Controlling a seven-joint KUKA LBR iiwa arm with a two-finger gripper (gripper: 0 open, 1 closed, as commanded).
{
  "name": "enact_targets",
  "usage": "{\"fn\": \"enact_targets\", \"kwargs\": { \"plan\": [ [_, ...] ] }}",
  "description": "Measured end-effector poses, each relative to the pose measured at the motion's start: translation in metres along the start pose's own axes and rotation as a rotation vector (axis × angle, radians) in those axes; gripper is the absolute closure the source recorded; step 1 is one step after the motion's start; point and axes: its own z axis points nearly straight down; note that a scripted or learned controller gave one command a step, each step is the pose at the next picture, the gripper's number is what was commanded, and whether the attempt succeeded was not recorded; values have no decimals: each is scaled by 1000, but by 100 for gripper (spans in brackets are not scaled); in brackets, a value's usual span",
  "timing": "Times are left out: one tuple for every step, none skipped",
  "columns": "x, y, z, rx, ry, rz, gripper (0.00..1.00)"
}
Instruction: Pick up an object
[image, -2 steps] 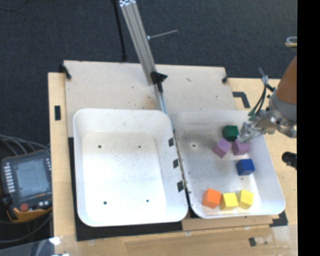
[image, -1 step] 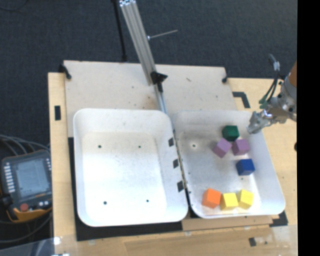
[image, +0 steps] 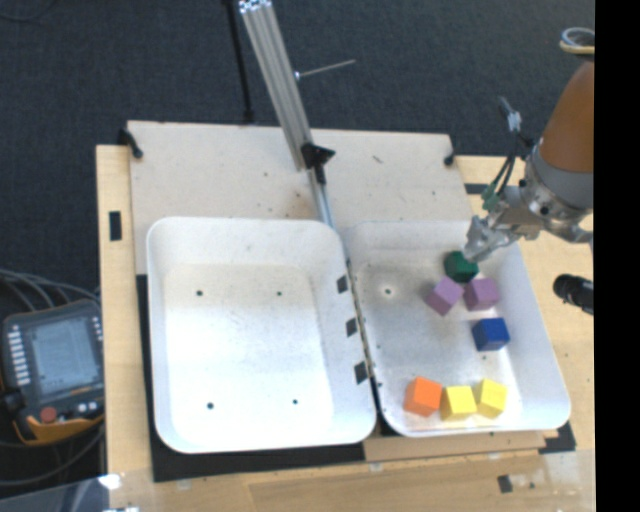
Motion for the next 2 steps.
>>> {"fn": "enact_targets", "kwargs": {
  "plan": [
    [52,2,16,4,1,1,100],
    [115,3,17,5,2,-1,100]
  ]
}}
